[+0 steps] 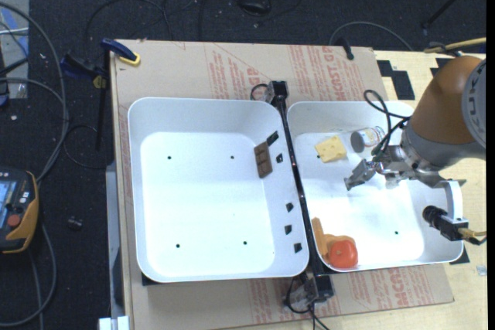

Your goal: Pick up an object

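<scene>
My gripper [357, 178] hangs over the middle of the right bin [402, 243], pointing left and down, with nothing visible in it. A yellow cheese-like wedge [331, 149] lies just up and left of it. A small clear bottle with a yellow cap [366, 138] lies on its side close above the gripper. At the bin's front left corner sit a red tomato-like object [343, 252] and an orange stick [317, 230] beside it. In the left bin [155, 243], a brown bar [263, 159] rests near the right wall.
The grey arm with its orange band [452, 96] covers the right bin's far right corner. A black fitting [442, 219] sits at that bin's right rim. A black divider strip [292, 182] runs between the bins. Cables lie on the dark floor around the bench.
</scene>
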You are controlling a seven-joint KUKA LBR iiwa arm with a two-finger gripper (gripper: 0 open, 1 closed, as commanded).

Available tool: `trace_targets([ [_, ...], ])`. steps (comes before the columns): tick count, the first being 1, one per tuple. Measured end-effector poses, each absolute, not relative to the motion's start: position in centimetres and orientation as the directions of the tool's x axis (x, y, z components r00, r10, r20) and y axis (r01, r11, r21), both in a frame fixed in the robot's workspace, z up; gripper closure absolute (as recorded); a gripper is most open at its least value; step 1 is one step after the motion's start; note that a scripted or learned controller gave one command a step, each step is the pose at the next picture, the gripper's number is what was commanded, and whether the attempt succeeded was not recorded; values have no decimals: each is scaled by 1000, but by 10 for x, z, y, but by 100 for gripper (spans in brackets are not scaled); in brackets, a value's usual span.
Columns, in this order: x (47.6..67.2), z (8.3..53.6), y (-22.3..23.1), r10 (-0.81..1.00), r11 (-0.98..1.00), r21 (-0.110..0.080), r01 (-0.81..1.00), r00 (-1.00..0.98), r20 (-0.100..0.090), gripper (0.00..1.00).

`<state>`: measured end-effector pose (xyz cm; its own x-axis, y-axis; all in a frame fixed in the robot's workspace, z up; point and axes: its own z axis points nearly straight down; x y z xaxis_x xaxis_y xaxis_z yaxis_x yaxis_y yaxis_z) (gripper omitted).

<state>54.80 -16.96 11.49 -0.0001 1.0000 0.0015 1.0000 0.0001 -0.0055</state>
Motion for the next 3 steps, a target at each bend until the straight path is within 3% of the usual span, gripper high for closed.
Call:
trace_targets([
  [1,547,91,-169,1000,0,-2,1000,0,1,0],
  [2,548,103,-169,1000,0,0,1000,0,0,100],
  [3,547,165,-168,1000,1,5,1000,-1,-1,100],
])
